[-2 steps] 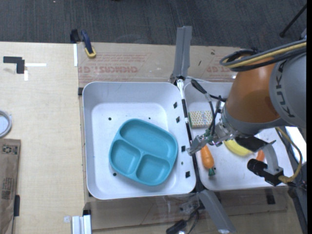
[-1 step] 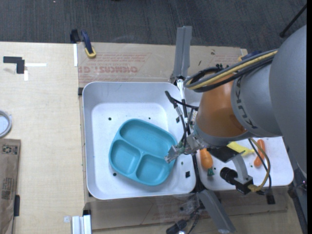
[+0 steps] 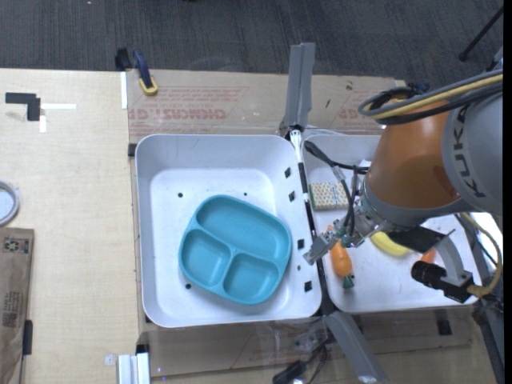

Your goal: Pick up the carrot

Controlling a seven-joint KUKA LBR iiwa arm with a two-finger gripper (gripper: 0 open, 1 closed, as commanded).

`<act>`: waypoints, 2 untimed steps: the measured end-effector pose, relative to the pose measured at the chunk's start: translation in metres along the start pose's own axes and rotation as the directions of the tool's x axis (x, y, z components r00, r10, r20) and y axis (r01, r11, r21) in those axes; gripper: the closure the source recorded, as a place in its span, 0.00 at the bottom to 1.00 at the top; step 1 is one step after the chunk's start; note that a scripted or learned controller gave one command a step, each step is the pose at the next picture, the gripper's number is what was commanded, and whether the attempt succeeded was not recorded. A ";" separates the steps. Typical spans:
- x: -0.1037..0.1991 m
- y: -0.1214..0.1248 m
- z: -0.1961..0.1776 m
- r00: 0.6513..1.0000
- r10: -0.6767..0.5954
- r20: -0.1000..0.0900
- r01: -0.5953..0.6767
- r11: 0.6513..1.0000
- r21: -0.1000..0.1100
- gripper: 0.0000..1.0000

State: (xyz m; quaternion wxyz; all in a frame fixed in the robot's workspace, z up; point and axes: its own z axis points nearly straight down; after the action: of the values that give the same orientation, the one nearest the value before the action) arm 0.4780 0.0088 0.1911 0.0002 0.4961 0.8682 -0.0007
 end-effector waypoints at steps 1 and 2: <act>0.027 0.016 0.000 0.999 -0.055 0.000 0.055 0.999 0.000 0.00; 0.000 0.001 0.000 0.988 -0.155 -0.001 0.155 0.988 0.000 0.00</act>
State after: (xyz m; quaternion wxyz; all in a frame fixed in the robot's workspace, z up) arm 0.4786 0.0091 0.1910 -0.0003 0.4271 0.9042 -0.0007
